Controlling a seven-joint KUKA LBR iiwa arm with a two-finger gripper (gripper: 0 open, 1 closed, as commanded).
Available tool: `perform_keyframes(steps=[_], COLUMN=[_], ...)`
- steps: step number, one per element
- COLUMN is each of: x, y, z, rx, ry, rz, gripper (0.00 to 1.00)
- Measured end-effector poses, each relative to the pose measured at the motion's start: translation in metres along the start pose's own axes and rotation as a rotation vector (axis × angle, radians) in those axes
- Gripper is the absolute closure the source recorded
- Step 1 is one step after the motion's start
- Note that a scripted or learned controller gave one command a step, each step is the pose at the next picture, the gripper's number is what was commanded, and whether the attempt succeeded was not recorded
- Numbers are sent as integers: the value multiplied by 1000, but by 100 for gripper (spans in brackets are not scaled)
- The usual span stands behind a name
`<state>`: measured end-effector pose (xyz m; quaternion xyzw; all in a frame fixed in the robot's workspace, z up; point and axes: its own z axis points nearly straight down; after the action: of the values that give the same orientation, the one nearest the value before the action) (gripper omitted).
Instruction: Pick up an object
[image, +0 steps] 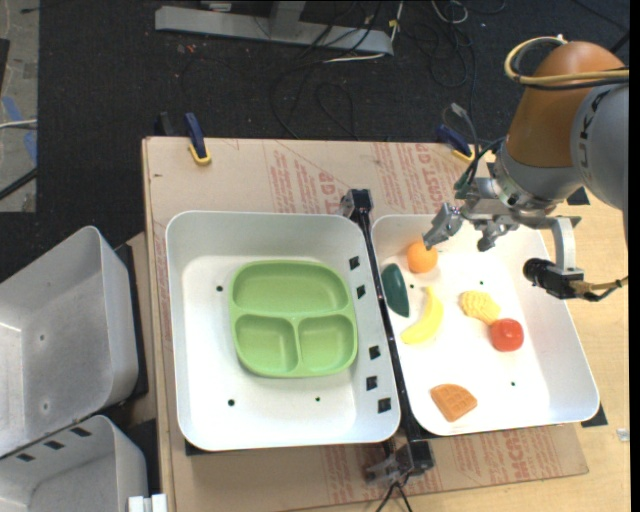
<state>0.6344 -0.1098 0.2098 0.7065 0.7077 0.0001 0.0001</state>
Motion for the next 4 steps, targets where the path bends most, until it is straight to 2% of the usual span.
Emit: perform_keyframes(steps=[1, 2, 3, 4], x=[3, -2, 1, -7], y=[-3, 1, 1, 2], z=[64, 107, 98, 52], rx=[5, -12, -12, -4], ry=[0, -7, -4, -1], rz=[2, 7, 5, 4], gripper=[0, 0, 100, 100])
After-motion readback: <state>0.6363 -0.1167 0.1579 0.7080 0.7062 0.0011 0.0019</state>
